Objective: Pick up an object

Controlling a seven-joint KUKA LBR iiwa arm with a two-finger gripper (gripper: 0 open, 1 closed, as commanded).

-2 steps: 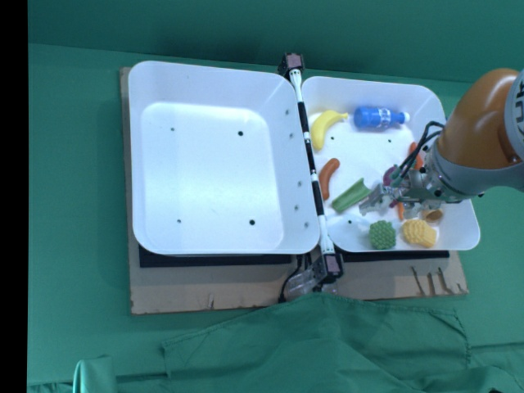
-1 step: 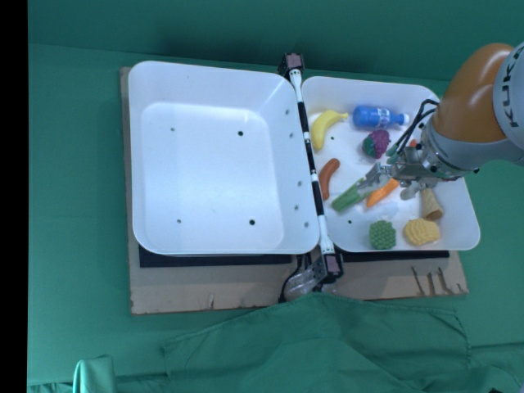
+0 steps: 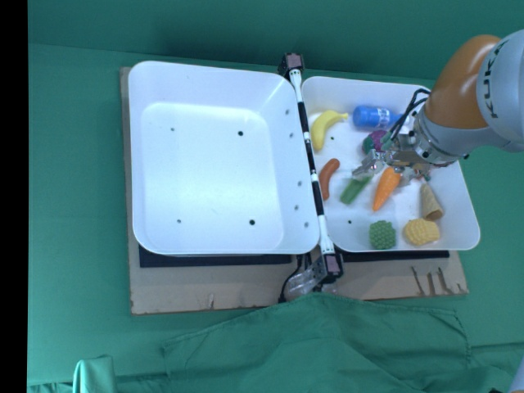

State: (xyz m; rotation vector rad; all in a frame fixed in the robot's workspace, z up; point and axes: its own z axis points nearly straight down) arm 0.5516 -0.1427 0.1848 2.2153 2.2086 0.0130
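Observation:
The right bin (image 3: 458, 237) holds several toy foods: a yellow banana (image 3: 326, 126), a blue can (image 3: 371, 116), a red sausage (image 3: 328, 176), a green pod (image 3: 354, 190), an orange carrot (image 3: 385, 188), a cone (image 3: 431, 202), a green bumpy piece (image 3: 381, 234) and a yellow corn piece (image 3: 421, 232). My gripper (image 3: 372, 165) reaches in from the right and hovers over the middle of this bin, just above the carrot and the green pod, beside a purple and green item (image 3: 375, 141). I see nothing between its fingers.
The left bin (image 3: 155, 88) is white with a few small dark holes. A black and white divider (image 3: 309, 150) runs between the bins. Both sit on brown cardboard (image 3: 196, 289) over green cloth, and a fold of cloth (image 3: 327, 342) lies at the front.

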